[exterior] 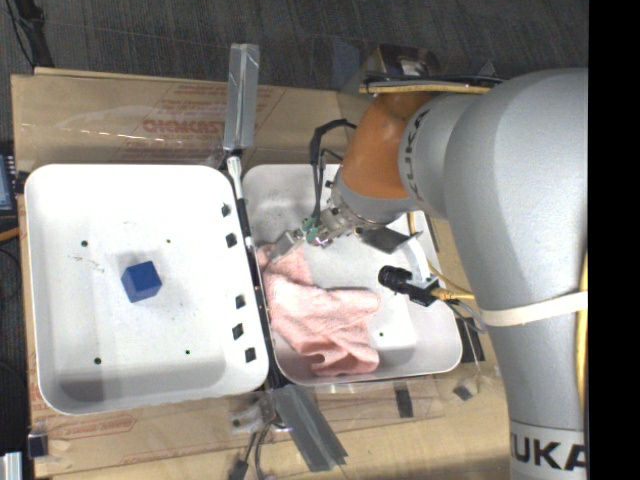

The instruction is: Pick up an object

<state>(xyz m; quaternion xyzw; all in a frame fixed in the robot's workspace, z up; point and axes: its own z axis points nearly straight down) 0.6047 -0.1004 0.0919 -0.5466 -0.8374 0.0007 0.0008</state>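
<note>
A small blue cube (pixel 141 280) sits in the left bin (pixel 60 228), left of its middle. A crumpled pink cloth (pixel 320 313) lies in the right bin (pixel 440 353), against its left wall and front. My gripper (pixel 292 240) reaches down into the right bin from the orange-banded wrist, its tip at the cloth's upper left edge. The arm hides the bin's right and rear parts.
A metal divider with black clips (pixel 240 258) runs between the two bins. A black cable and connector (pixel 400 280) hang off the wrist above the cloth. Cardboard (pixel 120 118) lies under the bins; the large grey arm body fills the right side.
</note>
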